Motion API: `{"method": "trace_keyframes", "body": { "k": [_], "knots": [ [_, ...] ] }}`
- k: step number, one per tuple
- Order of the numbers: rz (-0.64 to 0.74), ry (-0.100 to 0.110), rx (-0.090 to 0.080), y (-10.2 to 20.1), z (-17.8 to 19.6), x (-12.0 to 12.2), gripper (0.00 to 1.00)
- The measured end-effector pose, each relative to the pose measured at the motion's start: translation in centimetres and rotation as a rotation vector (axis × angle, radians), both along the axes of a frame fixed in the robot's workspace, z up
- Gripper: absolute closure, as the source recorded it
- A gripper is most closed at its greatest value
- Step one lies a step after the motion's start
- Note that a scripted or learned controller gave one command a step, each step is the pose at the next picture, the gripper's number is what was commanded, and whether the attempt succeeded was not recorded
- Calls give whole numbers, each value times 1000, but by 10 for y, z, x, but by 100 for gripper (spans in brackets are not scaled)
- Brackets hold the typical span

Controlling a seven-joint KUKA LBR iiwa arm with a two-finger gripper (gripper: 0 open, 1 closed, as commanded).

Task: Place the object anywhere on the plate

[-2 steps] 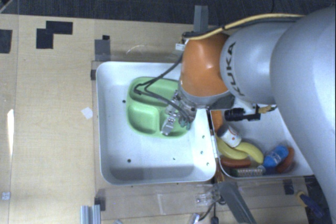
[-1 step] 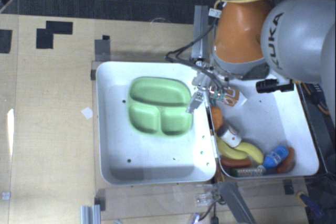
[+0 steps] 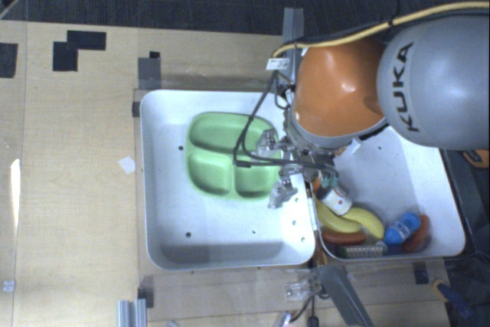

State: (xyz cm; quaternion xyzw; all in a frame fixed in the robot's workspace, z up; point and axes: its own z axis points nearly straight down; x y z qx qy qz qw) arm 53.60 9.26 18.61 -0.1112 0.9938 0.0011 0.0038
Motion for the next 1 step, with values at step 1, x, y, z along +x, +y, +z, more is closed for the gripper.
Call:
{"method": "trace_keyframes", "body": {
  "k": [1],
  "knots": [
    [-46, -2, 2, 73, -81, 55, 0]
  ]
}}
